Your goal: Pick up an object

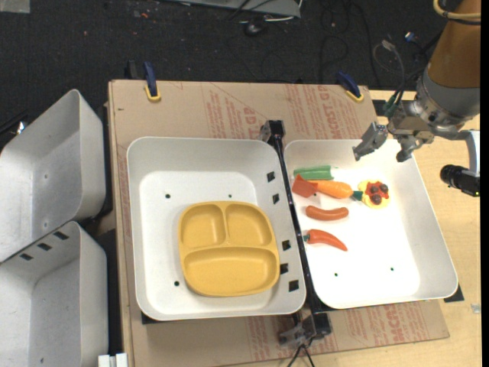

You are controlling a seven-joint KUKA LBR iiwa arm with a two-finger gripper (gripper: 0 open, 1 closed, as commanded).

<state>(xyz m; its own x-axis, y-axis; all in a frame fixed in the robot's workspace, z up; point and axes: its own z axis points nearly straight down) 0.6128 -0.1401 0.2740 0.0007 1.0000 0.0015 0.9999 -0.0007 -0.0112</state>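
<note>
The right bin (428, 270) holds several toy foods: a green piece (313, 173), a red piece (304, 187), an orange carrot (334, 189), a yellow and red piece (375, 193), a red sausage (327, 213) and a red-orange chili pepper (327, 240). My gripper (387, 145) hangs above the bin's far edge, up and right of the foods, open with nothing between its fingers.
The left bin (153, 167) bears a yellow divided plate (228, 248). A black divider (286, 205) runs between the bins. Two white tubs (46, 205) stand off the bench's left side. Cardboard (229, 105) lies under the bins.
</note>
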